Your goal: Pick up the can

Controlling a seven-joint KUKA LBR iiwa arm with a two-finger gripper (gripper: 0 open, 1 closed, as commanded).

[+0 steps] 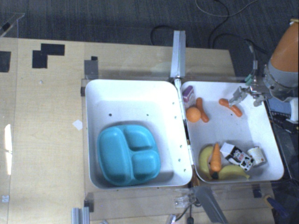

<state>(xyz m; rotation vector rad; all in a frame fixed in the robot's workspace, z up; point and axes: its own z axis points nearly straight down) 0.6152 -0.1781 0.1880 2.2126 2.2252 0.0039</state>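
I see pale wood desk (42, 139) with black square marks at far left. Two white bins: left bin (93, 125) holds turquoise divided tray (128, 154). Right bin (268, 139) holds purple-and-white can (188, 94), orange ball (193, 114), three orange carrots (202, 110) (231, 107) (215, 157), yellow bananas (224, 171), white box with black-and-red print (238, 156). Arm (286, 55) orange above grey wrist. Floor (93, 8) dark grey, black cables across it.

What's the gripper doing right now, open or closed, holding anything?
Gripper: at the right bin's far right corner, above a small carrot; jaws' state cannot be told, nothing seen held.
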